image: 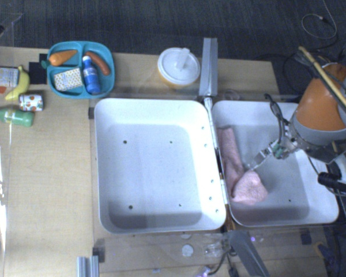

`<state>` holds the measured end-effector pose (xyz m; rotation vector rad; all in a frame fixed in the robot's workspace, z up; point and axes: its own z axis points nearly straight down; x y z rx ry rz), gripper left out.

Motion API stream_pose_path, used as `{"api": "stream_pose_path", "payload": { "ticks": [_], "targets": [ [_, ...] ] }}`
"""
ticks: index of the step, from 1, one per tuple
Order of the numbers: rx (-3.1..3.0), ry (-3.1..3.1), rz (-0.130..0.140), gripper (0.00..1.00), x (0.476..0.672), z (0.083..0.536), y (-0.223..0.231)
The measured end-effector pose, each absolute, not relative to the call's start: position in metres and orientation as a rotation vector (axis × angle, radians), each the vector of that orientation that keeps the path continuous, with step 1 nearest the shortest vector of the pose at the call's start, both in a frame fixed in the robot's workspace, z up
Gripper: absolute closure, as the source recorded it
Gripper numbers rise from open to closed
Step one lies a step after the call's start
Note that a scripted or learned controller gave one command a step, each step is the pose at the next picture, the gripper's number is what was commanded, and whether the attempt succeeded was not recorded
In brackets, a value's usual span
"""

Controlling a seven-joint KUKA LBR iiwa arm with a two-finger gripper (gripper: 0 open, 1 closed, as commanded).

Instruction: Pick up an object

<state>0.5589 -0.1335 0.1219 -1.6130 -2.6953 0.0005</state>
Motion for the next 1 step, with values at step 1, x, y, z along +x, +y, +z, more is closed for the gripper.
{"api": "stream_pose_path", "payload": {
  "ticks": [1],
  "targets": [
    [-1.450, -2.808, -0.007, 0.00, 0.5252, 0.0911, -0.1022]
  ]
}}
